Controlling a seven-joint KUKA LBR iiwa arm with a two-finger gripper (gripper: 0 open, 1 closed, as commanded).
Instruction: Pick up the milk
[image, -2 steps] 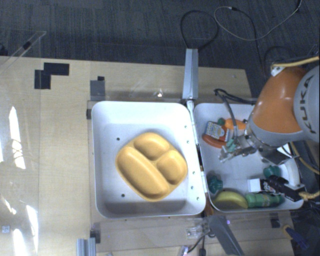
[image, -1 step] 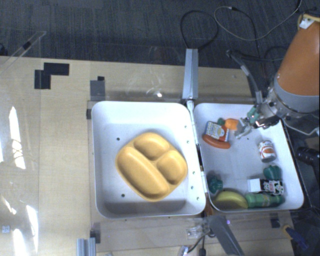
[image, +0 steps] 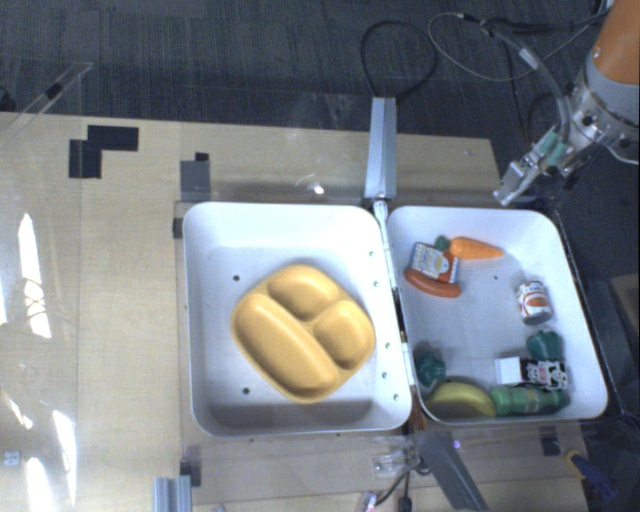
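Note:
The milk (image: 536, 372) is a small white carton with black cow patches, lying in the right bin (image: 478, 318) near its front right corner. A dark green piece (image: 545, 345) touches it on the far side and a green bottle (image: 528, 401) lies in front of it. My gripper (image: 524, 172) hangs at the upper right, beyond the right bin's back rim and well away from the milk. Nothing shows in its grasp.
In the right bin also lie a carrot (image: 475, 249), a small labelled carton (image: 432, 261) on a red sausage (image: 435, 286), a can (image: 534, 301), a banana (image: 461, 399) and a green vegetable (image: 430, 368). A yellow bread-like lump (image: 302, 328) fills the left bin (image: 210, 250).

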